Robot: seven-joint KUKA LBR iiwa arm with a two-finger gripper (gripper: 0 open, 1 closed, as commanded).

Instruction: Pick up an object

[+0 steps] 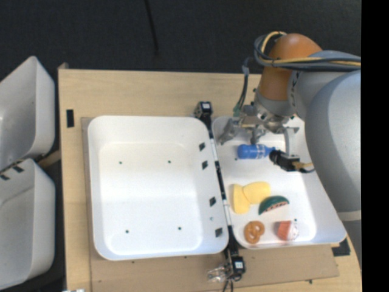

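The counter (146,96) carries both white bins, and the big grey arm (328,120) comes in from the right, hanging over the far end of the right bin (322,224). The left bin (152,187) sits off to the claw's left, well apart from the action. The claw (258,129) is down low over the right bin's far end, and just nearer the camera than it, almost underneath, lies the blue bottle (254,152) on its side, the likeliest target. Nothing is between the jaws, and at this angle whether they are spread or closed cannot be told. So this reads as the approach step, lining up before the grasp. Nearer the camera from the claw lie two yellow slices (249,196) overlapping, then the watermelon wedge (273,204) just right of them, and nearest of all the orange pretzel (254,231) and the red piece (285,230) side by side. The next move calls for centring over the bottle's body, straddling it across its width, dropping, then closing.
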